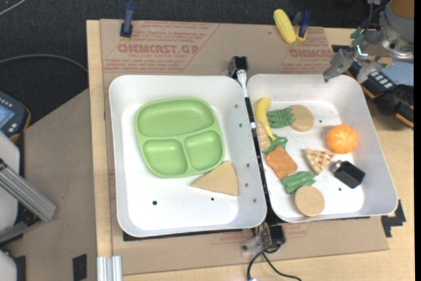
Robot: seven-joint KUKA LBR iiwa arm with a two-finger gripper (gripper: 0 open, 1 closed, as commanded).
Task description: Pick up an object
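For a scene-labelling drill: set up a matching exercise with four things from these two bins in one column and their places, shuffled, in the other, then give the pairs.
Things:
1. green divided plate
2. orange fruit
3. black block
4. tan wedge

Places:
A. right bin, just below the orange fruit
B. left bin, at the plate's lower right corner
C. middle of the left bin
D. right bin, near its right side

Pairs: 1-C, 2-D, 3-A, 4-B
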